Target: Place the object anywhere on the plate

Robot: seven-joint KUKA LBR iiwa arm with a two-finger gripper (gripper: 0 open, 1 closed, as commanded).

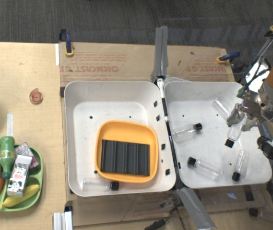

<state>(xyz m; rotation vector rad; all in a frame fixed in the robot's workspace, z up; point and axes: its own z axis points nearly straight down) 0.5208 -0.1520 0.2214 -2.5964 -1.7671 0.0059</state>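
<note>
Camera view: your gripper (243, 113) hangs over the right bin (194, 174), well right of the plate (126, 128). A clear vial (233, 137) sits right under it, but I can't tell if it's held. It looks light, stiff, slippery; take it mid-body. Glare hides the vial's outline.

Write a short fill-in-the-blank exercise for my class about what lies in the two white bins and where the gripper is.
1. The orange plate sits in the ____ bin.
2. A ____ ridged block lies on the plate.
3. The gripper is over the ____ bin.
4. The clear vials, such as this one, have ____ caps.

Missing words: left; black; right; black
</note>
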